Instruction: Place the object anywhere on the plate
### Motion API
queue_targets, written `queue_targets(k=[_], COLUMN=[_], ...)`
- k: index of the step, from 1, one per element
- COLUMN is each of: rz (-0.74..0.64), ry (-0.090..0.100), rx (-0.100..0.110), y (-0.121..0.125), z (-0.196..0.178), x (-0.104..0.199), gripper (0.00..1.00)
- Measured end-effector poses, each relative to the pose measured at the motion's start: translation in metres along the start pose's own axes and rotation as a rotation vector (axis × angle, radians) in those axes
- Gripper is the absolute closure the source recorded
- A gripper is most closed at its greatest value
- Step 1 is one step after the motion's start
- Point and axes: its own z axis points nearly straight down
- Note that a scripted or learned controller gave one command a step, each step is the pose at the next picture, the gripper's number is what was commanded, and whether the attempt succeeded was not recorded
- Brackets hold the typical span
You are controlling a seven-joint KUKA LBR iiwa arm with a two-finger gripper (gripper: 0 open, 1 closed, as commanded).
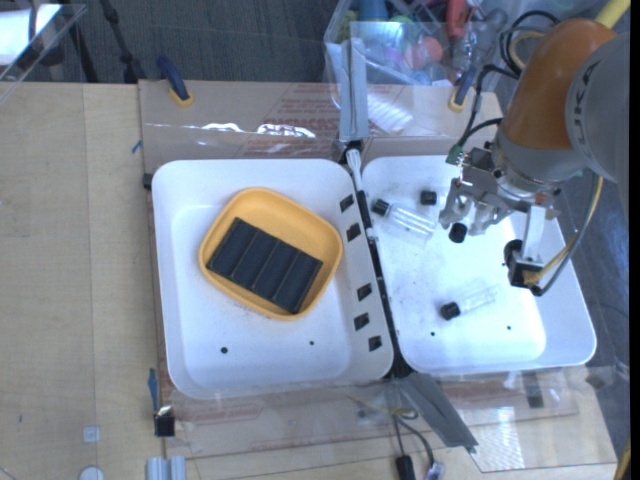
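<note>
A yellow plate [222, 230] lies in the left bin [180, 348] with a black ridged pad [265, 262] on it. In the right bin [520, 338] lie clear vials with black caps. One vial [400, 214] is near the divider and another vial [468, 301] is toward the front. A small black cap [428, 197] sits at the back. My gripper [462, 222] hangs over the middle of the right bin. It is shut on a black-capped vial [457, 232], which shows at its tip between the metal fingers.
A divider [362, 258] with black clips runs between the two bins. A clear box of colourful items [420, 18] stands behind the bins. The arm's cable [560, 258] loops down over the right side of the right bin.
</note>
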Motion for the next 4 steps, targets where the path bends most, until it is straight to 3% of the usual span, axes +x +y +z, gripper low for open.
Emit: queue_targets(k=[1,2,3,4], rz=[-0.174,-0.363,-0.483,-0.482], ry=[0.001,0.001,0.001,0.001], rx=[-0.002,-0.004,0.001,0.001], y=[0.011,0.024,-0.053,-0.052], z=[-0.010,0.003,0.012,0.012], x=[0.064,0.122,0.154,0.154], gripper=[1.00,1.00,1.00,0.00])
